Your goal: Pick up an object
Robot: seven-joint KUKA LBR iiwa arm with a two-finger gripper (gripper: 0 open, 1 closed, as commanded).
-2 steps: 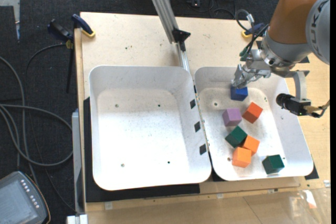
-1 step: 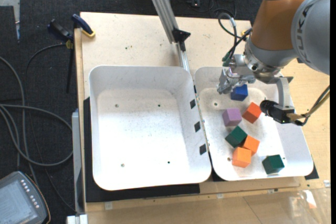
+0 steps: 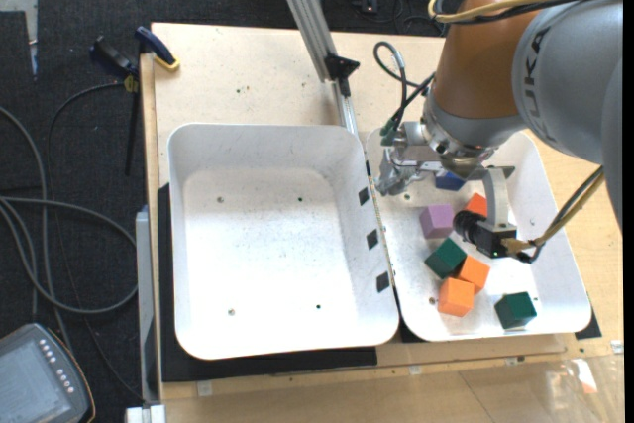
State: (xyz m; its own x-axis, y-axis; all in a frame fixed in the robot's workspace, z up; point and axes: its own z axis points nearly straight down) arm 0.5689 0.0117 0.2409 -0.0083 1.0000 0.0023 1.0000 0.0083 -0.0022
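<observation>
- Where the right bin [image 3: 555, 213] comes nearest the camera, a dark green cube [image 3: 515, 309] sits by the front rim, one corner turned toward the front edge.
- Just left of it an orange cube [image 3: 456, 296] rests flat; a second orange block [image 3: 475, 271] touches it behind, and a dark green block [image 3: 446, 258] lies against that one, both turned diagonally to the bin's walls.
- These blocks look about equal on all sides, so no long axis can be read.
- Farther back a pale purple cube [image 3: 436, 220] stands roughly square to the bin.
- Beyond it, an orange piece [image 3: 477, 205] and a blue piece [image 3: 449, 180] are partly hidden by the arm.
- The gripper [image 3: 396, 175] hangs over the bin's left wall, near the blue piece; whether it is spread or closed cannot be told, and nothing is seen in it.
- The left bin [image 3: 267, 233] lies beside, its wall touching the right bin's.
</observation>
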